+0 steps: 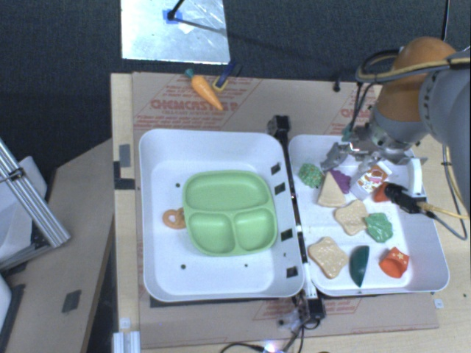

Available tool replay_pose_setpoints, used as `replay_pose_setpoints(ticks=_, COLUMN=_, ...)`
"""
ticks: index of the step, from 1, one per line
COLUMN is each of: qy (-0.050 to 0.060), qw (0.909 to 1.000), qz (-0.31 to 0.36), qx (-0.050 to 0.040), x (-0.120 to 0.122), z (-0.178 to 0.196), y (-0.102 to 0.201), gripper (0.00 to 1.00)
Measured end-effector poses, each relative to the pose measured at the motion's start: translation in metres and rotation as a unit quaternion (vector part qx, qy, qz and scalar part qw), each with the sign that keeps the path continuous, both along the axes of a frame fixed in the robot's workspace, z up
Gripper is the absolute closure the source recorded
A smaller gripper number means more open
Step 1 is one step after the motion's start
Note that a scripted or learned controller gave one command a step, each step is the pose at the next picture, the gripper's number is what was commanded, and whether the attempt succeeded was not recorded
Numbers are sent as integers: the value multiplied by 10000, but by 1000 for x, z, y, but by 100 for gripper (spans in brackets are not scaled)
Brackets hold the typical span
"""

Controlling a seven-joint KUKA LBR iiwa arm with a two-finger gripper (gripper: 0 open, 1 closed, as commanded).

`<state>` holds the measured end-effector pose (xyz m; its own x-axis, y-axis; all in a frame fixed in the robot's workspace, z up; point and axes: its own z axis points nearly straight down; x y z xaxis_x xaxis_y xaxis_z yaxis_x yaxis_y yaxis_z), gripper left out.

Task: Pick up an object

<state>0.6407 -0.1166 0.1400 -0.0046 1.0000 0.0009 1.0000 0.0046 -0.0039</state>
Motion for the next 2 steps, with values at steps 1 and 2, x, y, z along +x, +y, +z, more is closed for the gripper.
replay_pose_setpoints(ticks=1, qy=-27, qw=10000, qz=-14, qx=-5, x=1, z=-49, y=0, gripper=0)
replay_pose_setpoints(ticks=2, qy=-76, qw=10000, qz=-8, qx=1, x=4, z=-33, y=1, gripper=100)
